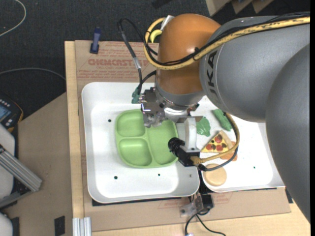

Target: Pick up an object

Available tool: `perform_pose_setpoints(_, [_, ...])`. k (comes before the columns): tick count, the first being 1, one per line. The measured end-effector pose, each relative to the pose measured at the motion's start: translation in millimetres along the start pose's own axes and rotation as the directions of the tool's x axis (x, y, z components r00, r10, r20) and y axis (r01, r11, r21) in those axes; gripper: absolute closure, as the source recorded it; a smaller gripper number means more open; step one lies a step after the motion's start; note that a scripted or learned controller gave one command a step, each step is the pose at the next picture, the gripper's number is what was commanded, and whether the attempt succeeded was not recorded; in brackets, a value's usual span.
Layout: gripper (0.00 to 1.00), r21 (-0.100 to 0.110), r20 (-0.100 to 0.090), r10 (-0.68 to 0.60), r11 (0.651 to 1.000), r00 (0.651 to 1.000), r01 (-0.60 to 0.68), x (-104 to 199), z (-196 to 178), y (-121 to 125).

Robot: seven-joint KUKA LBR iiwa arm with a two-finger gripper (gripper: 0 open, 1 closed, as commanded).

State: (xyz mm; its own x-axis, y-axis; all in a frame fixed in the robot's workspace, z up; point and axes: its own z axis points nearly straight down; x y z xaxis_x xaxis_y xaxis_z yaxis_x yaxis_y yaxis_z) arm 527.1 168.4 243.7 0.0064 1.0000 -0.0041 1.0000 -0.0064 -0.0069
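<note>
Your arm's bulk hides the gripper [170, 127] over the glossy 3-compartment green tray [140, 146]; its grip's unreadable.

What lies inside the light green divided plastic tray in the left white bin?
The light green divided plastic tray shows two bare compartments on its left side. Its right compartment is partly covered by the arm's wrist and gripper, so anything beneath them cannot be seen.

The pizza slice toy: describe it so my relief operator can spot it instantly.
Find the right-hand white bin, then its near-left corner beside the arm's wrist. The pizza slice lies there, a yellow wedge with red dots, between a green piece and a plain tan disc.
</note>
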Motion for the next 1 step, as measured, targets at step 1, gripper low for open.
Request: perform_pose_setpoints(1, [1.0, -0.013, -0.006, -0.001, 1.0, 1.0, 0.001, -47.3, -84.3, -49.1])
